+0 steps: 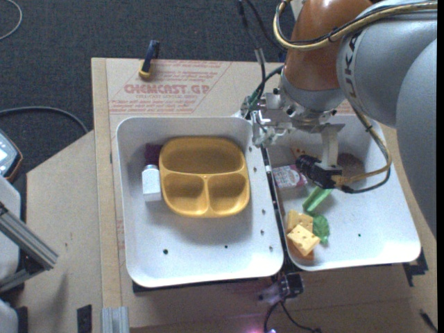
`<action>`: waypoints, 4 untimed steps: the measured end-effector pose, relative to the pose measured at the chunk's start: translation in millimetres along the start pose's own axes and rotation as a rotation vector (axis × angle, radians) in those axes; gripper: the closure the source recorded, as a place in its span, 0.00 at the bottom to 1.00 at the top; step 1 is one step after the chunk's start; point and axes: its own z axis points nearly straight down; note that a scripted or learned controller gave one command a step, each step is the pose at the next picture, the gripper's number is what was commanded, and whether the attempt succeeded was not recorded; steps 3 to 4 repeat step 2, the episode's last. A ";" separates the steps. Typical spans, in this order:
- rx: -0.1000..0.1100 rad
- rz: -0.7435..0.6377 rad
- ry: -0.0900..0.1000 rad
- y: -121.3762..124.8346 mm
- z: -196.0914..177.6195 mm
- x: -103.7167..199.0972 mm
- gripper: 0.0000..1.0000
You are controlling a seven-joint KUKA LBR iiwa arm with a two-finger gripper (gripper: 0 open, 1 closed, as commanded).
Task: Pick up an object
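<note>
Precariously near the rim, centre frame
Gripper (pixel 263 127), state untellable, may strike the left bin (pixel 208 255) wall, missing the yellow divided plate (pixel 205 175)

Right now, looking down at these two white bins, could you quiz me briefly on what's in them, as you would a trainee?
1. True or false: the yellow three-compartment plastic tray lies in the left white bin.
2. What stands beside the tray's view-left edge? A) small white block B) blue cup C) red ball
3. Fill in: the yellow holed cheese wedge lies in the ___ bin.
Key: 1 true; 2 A; 3 right bin.
</note>
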 end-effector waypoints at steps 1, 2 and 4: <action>0.001 0.004 -0.003 8.3 7.0 -0.3 1.00; 0.009 0.008 -0.002 -11.8 14.7 -1.3 1.00; 0.009 0.008 -0.002 -11.8 14.7 -1.3 1.00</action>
